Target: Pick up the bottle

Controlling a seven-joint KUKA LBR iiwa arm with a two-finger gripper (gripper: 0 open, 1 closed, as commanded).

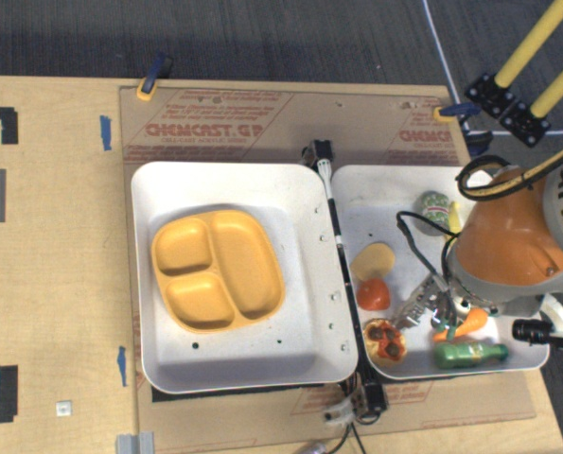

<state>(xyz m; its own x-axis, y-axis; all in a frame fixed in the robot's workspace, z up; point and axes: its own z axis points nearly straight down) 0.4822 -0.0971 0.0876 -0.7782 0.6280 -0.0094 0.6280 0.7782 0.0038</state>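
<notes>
A: Nearest the lens, bottom edge, cable ends (343,412) at the seam where the two bins meet. Camera view, one pass.

B: Left bin (158,348)?

A: White, holds a yellow divided tray (217,269), three compartments.

B: Right bin (395,183)?

A: Crowded. Green bottle (470,353) lies on its side near the front wall, cap end pointing right. Orange carrot-like toy (466,324) just behind it, close, maybe touching. Red tomato-like piece (374,294), tan round piece (376,256), dark mixed toy (387,340), pale green round item (437,206) toward the back.

B: Gripper (423,305)?

A: Low in the right bin, left of the bottle, apart from it. Metal fingers blur into the clutter; can't tell how wide they stand. Nothing visibly between them.

B: Handling call?

A: Looks like a small plastic bottle, probably light, stiff, smooth, so likely to roll or slip. I'd grip across the body mid-length, fingers straddling front to back. Risk: front wall crowds one finger, carrot crowds the other.
</notes>
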